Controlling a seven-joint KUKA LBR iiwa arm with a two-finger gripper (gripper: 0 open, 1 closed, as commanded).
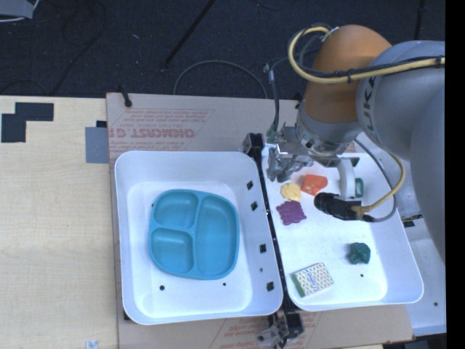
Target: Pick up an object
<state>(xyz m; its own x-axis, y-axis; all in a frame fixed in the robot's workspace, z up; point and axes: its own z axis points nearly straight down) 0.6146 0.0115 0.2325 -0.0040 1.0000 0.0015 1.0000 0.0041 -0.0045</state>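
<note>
Where gripper (280, 167) hangs, yellow piece (291, 191) just below (right bin (392, 282))

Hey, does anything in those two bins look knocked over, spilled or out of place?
Nothing stands out. The blue divided plate lies flat in the left bin; the small objects lie scattered but apart in the right bin.

— What do you have in the left bin (138, 195)?

— You have a divided plate (194, 233) lying in its middle.

— And the right bin (396, 267)?

— At its far left, a lumpy piece (291, 191) touches a wedge (314, 184) to its right; a flat piece (291, 212) lies just nearer. A small lump (358, 252) sits to the right, a sponge (312, 278) nearest you.
</note>
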